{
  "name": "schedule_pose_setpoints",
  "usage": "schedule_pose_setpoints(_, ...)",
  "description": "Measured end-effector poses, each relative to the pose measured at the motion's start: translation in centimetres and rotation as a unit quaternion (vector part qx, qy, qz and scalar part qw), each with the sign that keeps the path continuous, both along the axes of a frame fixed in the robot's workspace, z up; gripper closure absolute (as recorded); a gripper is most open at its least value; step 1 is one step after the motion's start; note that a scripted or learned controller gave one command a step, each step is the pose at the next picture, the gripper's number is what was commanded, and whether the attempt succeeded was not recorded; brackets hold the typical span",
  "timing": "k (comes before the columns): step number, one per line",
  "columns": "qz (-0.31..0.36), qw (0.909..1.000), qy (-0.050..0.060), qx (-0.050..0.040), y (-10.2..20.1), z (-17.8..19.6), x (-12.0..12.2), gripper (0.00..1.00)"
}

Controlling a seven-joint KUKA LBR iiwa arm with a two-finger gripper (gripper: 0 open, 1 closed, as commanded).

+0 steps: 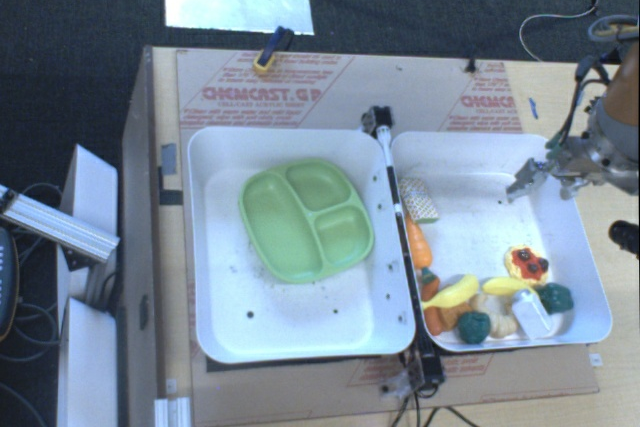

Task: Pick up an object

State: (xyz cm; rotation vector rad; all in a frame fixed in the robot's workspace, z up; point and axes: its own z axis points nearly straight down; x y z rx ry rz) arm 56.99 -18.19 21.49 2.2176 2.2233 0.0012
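The likeliest pick is among the toy foods heaped at the 5 to 6 o'clock end of the right bin (560, 215): a pizza slice (527, 263) lying a little apart at the top of the heap, a banana (452, 292) beside it, two broccoli pieces (474, 326), a carrot (418, 245) along the divider at 9 o'clock, and a small patterned sponge-like block (419, 200) above it.

The tool (527, 177) hangs over the bin's 1 o'clock corner, well apart from the heap, with nothing between its fingers. Whether they stand apart or together cannot be told at this angle.

Risks, as I judge them:

- The heap is crowded, with pieces touching or overlapping, so a descent there may pinch two things or push one aside without gripping.
- The carrot lies against the bin wall, and a finger could strike the divider instead of clearing it.
- The pizza slice looks flat and could slip out of a shallow grasp.
- The stretch of bin floor beneath the tool is bare, so closing there would catch nothing.

The left bin (230, 315) holds a green divided plate (305, 220), far from the tool. Both bins sit on a bench (330, 80) covered with printed cardboard.
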Motion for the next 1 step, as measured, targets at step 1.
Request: schedule_pose_setpoints(1, -0.001, 1.0, 0.0, -0.0001, -2.48, -12.89, -2.25, 0.0)
